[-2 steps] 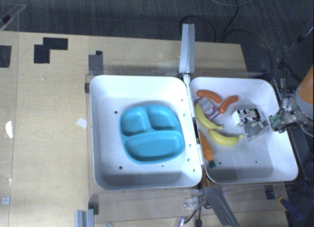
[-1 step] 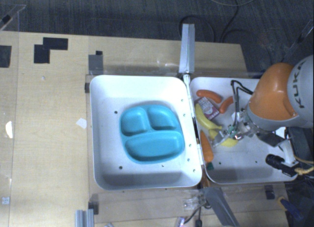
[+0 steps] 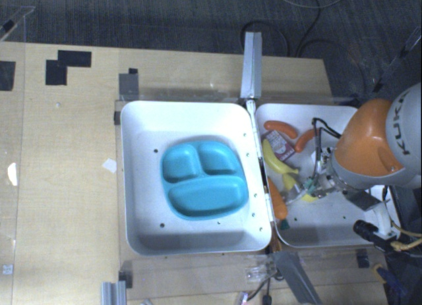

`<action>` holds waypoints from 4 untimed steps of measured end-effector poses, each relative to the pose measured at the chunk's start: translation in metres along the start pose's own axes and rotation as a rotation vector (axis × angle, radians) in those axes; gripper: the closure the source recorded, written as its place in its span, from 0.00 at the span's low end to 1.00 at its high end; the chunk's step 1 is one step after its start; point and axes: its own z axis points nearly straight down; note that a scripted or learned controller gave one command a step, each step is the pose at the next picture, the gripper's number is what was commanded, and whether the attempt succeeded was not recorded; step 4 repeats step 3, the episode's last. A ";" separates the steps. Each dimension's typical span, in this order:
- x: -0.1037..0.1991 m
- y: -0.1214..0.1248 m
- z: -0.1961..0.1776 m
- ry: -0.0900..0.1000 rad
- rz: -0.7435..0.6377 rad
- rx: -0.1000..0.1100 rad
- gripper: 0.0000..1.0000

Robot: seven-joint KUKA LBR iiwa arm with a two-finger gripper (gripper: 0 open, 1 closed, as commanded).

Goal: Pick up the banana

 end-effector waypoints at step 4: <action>0.036 0.066 -0.120 0.009 0.340 0.020 1.00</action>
